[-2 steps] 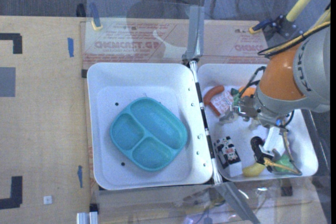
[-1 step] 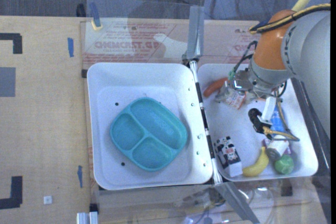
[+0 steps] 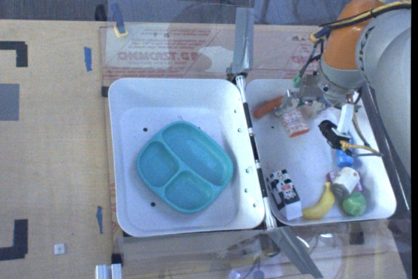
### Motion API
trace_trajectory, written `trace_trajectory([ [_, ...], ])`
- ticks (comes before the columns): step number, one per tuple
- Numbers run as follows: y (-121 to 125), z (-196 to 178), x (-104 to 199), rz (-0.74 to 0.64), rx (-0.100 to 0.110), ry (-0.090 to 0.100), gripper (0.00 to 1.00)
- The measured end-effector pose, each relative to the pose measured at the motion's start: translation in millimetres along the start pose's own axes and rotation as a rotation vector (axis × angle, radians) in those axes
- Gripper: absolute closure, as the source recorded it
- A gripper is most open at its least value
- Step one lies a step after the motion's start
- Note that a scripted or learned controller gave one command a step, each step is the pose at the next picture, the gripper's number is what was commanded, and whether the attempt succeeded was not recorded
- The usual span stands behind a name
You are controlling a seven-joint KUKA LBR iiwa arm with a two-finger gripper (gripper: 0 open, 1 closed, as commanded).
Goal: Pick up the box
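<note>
box [image 3: 285, 193] with black-and-white cow print, in lower left corner of right bin [image 3: 311, 164], hand [image 3: 302, 97] grip cannot be told

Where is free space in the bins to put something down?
Left bin: the strip above the teal plate. Right bin: the middle, between the cow-print box and the end effector. Crowded near the banana and green ball.

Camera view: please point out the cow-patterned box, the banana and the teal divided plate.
cow-patterned box [image 3: 283, 191]: camera view, on its black-and-white top face.
banana [image 3: 319, 205]: camera view, on the middle of its yellow curve.
teal divided plate [image 3: 196, 150]: camera view, on the bare floor of its largest compartment.
</note>
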State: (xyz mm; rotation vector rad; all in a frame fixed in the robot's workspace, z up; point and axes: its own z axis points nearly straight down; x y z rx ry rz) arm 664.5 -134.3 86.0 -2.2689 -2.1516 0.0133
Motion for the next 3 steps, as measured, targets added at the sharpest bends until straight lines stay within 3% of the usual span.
trace_trajectory([
  [1, 2, -11, -2, -0.001, -0.009, -0.007, 1.00],
  [2, 0, -52, 27, -0.096, -0.018, -0.006, 1.00],
  [3, -2, -99, 71, -0.023, -0.020, -0.005, 1.00],
])
